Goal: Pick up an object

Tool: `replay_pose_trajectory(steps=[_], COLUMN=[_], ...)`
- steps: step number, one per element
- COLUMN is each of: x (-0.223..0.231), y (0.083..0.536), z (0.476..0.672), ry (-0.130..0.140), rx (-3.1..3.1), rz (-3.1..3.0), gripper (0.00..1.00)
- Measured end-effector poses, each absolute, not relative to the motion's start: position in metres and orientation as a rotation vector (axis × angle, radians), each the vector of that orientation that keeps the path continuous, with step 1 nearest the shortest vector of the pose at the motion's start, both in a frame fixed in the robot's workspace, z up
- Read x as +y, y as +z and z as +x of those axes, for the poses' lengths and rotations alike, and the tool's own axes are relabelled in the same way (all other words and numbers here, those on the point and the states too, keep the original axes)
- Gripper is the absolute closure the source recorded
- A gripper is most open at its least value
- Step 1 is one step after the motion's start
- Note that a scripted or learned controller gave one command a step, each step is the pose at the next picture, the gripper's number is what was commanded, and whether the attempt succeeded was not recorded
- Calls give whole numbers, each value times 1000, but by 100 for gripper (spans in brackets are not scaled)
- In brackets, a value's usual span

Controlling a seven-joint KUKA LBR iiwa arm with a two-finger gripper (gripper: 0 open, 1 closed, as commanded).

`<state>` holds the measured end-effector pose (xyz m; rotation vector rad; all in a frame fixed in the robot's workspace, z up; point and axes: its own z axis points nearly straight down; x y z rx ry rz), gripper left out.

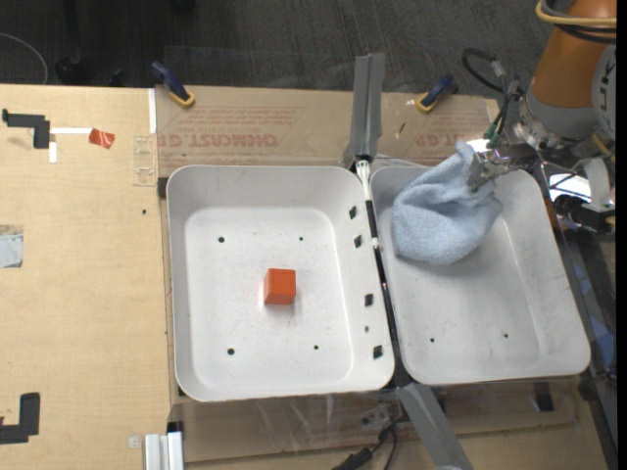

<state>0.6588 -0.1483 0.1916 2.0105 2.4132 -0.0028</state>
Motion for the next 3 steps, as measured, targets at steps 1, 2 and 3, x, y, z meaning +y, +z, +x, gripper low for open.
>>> replay_pose_trajectory(steps=[1, 2, 3], x=[-47, -63, -66], y=[227, 207, 207], z=[659, 659, 659], ry=[-1, -4, -2], rx=[2488, 2568, 2456], rz=[1917, 1811, 1959], gripper=[100, 100, 100])
